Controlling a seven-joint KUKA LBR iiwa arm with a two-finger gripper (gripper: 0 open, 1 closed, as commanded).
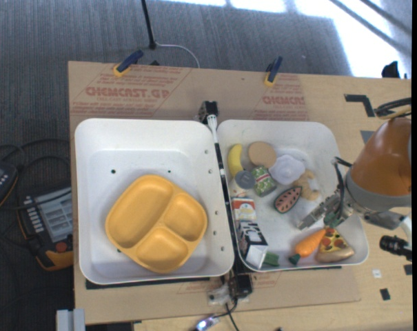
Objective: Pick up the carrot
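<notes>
The orange carrot [309,243], with a green stub at its left end, lies near the front edge of the right bin [330,134]. It rests against a pizza slice toy [336,248]. My gripper [323,218] hangs just above and behind the carrot, reaching in from the right. Its fingers stand apart, open, with nothing between them. One grey finger [309,217] points left toward a watermelon slice toy [288,199].
The right bin also holds a banana [235,159], a round brown cookie [261,154], a white crumpled item [289,169], a green cube [264,182] and small boxes [245,209]. A yellow divided plate [157,221] sits in the left bin [98,157].
</notes>
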